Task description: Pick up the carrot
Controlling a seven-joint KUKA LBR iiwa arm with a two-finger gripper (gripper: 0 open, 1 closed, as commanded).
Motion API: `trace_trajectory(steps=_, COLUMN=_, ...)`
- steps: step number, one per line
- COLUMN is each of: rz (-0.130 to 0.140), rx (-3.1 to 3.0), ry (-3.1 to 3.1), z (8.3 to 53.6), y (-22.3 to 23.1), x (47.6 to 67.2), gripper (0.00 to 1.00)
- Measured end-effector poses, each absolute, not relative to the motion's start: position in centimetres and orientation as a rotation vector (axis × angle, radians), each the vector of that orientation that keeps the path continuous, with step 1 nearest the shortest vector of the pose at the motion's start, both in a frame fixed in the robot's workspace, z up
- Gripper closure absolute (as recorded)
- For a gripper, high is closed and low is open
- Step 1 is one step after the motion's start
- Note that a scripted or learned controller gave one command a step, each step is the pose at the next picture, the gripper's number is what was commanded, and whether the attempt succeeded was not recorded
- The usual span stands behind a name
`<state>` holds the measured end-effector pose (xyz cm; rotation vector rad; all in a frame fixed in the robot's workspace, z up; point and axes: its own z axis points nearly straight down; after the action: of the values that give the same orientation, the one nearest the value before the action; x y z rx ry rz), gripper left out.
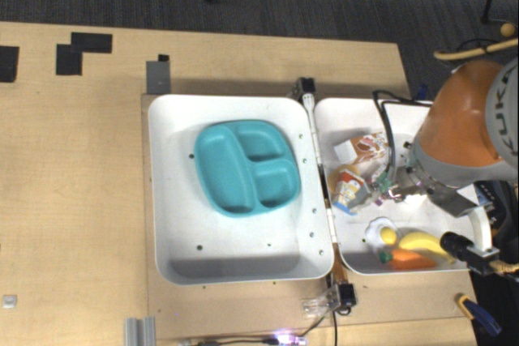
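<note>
Carrot [411,259] lies at right bin's [353,259] front edge, touching banana [423,243]. Tool [388,189] hovers over packets, open/closed: can't tell. Approach carrot's free end, avoid banana.

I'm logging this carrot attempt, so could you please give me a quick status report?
Gripper low in right white bin, over small food packets. Orange carrot at near rim, ungrasped. Yellow banana lies against it.
</note>
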<state>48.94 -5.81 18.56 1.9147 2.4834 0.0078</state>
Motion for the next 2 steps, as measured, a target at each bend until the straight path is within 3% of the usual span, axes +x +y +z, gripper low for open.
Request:
trace_trajectory(steps=1, rz=0.007, rx=1.807, ry=2.561, z=20.2, y=-2.9, x=48.9, gripper=0.00)
trace_trajectory(steps=2, rz=0.006, rx=1.458, ry=2.770, z=23.0, y=-4.2, x=49.0, gripper=0.00)
